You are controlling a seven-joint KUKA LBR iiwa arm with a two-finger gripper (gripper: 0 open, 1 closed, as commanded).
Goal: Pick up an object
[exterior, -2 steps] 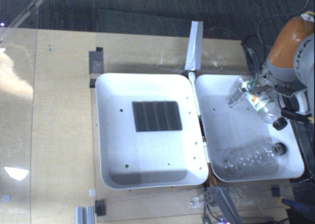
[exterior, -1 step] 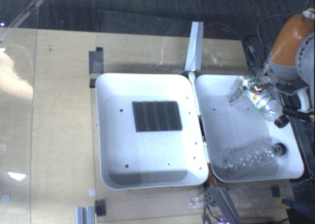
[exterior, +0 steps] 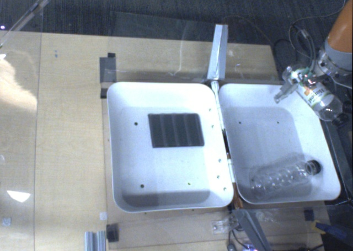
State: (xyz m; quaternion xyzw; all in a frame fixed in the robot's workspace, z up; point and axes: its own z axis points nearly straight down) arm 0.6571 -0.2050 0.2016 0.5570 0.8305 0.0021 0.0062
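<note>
My gripper [exterior: 294,81] hangs over the far right corner of the right bin [exterior: 259,106], below the orange-banded wrist. A small clear bottle with a coloured label [exterior: 319,99] sits slanted right beside the gripper, across the bin's right rim; whether it is held is unclear. A larger clear plastic bottle with a dark cap [exterior: 281,177] lies on its side near the front of the right bin. A dark ridged rectangular pad [exterior: 176,130] lies flat in the middle of the left bin [exterior: 127,178].
A metal post [exterior: 218,51] stands behind the seam between the two bins. Cables [exterior: 300,29] run along the dark floor at the back right. A clear plastic sheet [exterior: 33,112] covers the wooden bench on the left.
</note>
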